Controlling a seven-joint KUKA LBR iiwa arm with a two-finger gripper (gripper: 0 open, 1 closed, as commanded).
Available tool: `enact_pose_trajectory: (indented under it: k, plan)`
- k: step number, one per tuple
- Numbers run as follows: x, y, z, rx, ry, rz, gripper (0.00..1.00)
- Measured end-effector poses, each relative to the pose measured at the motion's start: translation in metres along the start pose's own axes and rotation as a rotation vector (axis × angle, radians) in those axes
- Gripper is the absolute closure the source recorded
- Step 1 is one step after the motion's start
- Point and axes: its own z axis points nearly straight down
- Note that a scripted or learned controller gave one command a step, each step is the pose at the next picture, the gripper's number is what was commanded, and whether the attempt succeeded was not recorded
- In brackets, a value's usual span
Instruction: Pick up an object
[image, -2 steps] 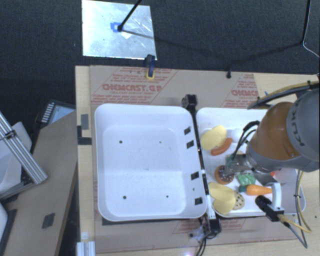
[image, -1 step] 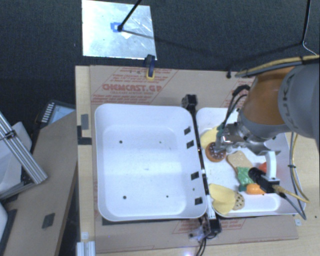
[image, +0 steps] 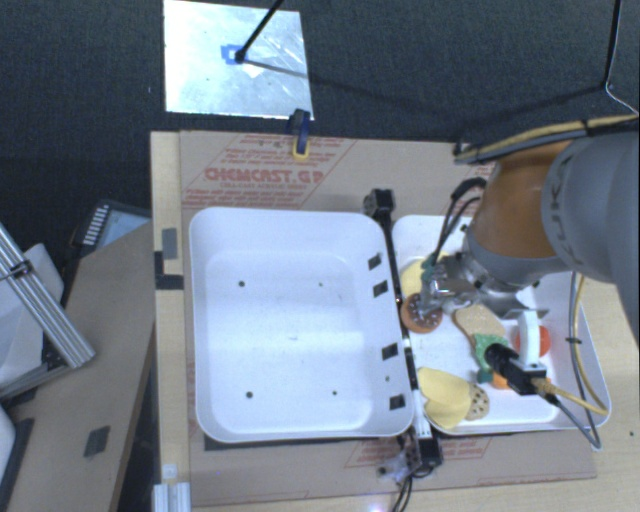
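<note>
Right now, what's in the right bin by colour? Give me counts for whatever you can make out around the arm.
Yellow: 2, one by the divider, one at the near edge
Orange-brown: 1, the disc
Tan: 1
Green: 1
Red and white: 1
Total: 6 visible; the arm may hide more.

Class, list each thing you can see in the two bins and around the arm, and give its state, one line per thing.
Left bin: sits level on the bench beside the right bin.
Right bin: holds several objects.
Round brown object: lies in the right bin, directly below the end effector.
Yellow object: lies at the right bin's near edge.
End effector: lowered into the right bin.
</note>
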Motion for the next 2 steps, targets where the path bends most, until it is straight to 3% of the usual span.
enact_pose_trajectory:
  k: [1, 2]
  plan:
    - [0.037, 0.032, -0.009, -0.003, 0.000, -0.001, 1.00]
    - [0.085, 0.041, -0.079, -0.003, 0.000, -0.001, 1.00]
